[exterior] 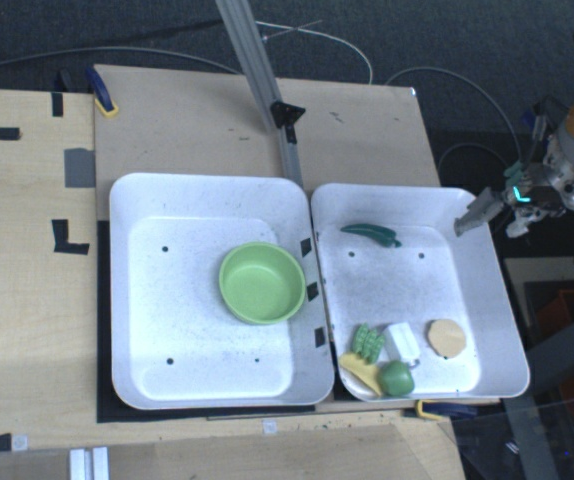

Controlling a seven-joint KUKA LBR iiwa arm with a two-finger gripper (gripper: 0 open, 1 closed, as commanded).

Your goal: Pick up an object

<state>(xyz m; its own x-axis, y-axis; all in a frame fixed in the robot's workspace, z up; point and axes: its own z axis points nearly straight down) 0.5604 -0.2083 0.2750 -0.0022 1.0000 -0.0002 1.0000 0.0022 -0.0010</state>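
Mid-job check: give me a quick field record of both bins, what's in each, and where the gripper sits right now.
left bin: one green bowl, upright, near the bin's middle
right bin: dark green pepper-like item near the far edge; a cluster at the near edge
cluster: green ridged piece, white block, yellow piece, green round fruit
apart from the cluster: tan round disc, to its right
gripper: beside the right bin's far right corner, nothing seen in it
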